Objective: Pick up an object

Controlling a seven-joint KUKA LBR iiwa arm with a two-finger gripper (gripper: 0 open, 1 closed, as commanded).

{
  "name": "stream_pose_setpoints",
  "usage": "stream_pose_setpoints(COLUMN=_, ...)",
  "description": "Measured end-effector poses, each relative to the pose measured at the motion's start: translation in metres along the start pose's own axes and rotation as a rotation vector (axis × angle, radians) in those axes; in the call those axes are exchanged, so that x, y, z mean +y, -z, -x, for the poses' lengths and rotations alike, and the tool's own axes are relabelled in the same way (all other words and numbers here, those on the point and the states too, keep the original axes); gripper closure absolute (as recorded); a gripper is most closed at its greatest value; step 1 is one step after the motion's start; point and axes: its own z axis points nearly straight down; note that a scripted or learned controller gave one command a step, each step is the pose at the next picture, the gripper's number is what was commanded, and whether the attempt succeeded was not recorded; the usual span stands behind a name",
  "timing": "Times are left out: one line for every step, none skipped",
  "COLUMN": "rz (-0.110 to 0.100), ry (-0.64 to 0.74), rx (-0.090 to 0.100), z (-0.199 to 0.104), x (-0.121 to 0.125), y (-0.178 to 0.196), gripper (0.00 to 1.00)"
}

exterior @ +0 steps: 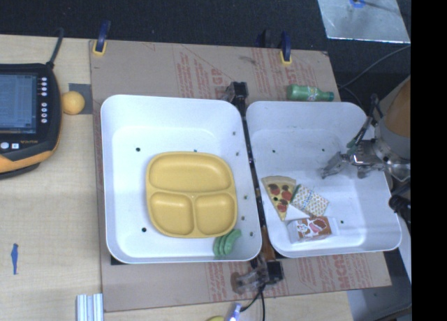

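The right bin (307, 123) holds a toy pizza slice (279, 193), a white patterned packet (311, 202) touching it, and a red-and-white packet (311, 228) just below. My gripper (338, 162) hangs over the right part of this bin, up and to the right of the packets and apart from them. It looks open, with nothing between its fingers. In the left bin (126, 121) lies a yellow divided plate (191, 194), with a small green toy (227, 243) at that bin's lower right corner.
A green bottle (309, 93) lies on the cardboard behind the right bin. A yellow ball (72, 102) and a handheld control pendant (24, 117) sit on the bench at the left. Clamps hold the cardboard at its back edge.
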Motion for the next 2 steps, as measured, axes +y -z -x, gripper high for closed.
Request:
stream_pose_setpoints(rz=0.000, ry=0.003, rx=0.000, z=0.000, x=0.001, y=0.011, gripper=1.00)
stream_pose_setpoints(rz=0.001, ry=0.003, rx=0.002, z=-0.049, x=-0.062, y=0.097, gripper=1.00)
